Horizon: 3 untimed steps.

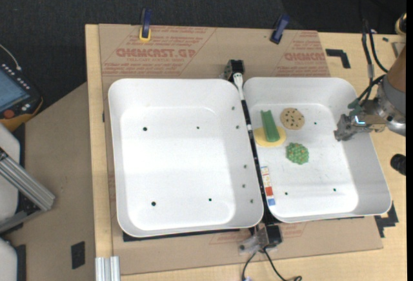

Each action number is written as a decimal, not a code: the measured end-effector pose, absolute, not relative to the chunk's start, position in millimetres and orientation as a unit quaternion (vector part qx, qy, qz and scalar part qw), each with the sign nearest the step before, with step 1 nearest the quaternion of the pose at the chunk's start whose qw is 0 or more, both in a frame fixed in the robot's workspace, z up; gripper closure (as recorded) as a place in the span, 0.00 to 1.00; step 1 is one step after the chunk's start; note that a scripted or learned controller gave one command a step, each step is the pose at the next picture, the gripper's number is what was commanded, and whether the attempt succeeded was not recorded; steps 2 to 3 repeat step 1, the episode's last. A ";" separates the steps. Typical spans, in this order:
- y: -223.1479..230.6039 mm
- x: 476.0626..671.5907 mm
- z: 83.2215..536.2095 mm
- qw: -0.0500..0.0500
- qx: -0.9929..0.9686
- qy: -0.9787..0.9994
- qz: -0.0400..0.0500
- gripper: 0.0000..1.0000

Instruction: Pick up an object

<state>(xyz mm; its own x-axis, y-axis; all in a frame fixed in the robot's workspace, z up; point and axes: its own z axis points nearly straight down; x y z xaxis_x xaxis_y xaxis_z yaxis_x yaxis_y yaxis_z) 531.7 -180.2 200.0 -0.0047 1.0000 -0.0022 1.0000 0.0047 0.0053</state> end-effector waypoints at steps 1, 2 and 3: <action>-225.5 476.5 168.2 -0.002 0.709 0.706 -0.001 1.00; -225.5 476.5 168.2 -0.002 0.709 0.706 -0.001 1.00; -225.5 476.5 168.2 -0.002 0.709 0.706 -0.001 1.00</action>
